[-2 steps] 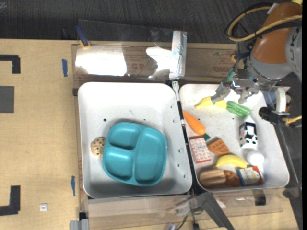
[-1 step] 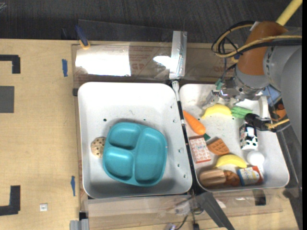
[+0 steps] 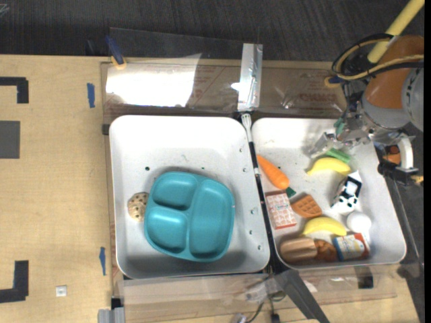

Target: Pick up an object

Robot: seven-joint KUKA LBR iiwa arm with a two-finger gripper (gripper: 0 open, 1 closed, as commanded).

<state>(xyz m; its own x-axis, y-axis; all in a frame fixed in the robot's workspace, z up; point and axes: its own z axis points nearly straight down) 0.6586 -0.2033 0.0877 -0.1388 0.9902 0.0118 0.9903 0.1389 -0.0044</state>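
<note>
Camera view: gripper (image 3: 342, 134) low in right bin (image 3: 397, 247), grip state unreadable; approach step; banana (image 3: 328, 165) just below-left; next: descend, close.

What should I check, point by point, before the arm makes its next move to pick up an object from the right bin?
1. Gripper is over the right bin, at its far right part: ok.
2. A target lies close: the upper banana is just beside the gripper: ok.
3. Something already between the fingers: cannot tell, the wrist hides them.
4. Target has free space: not ok, a green item touches the banana.
5. Other objects stay apart from the approach: the carrot and the lower banana lie away from the gripper: ok.
</note>
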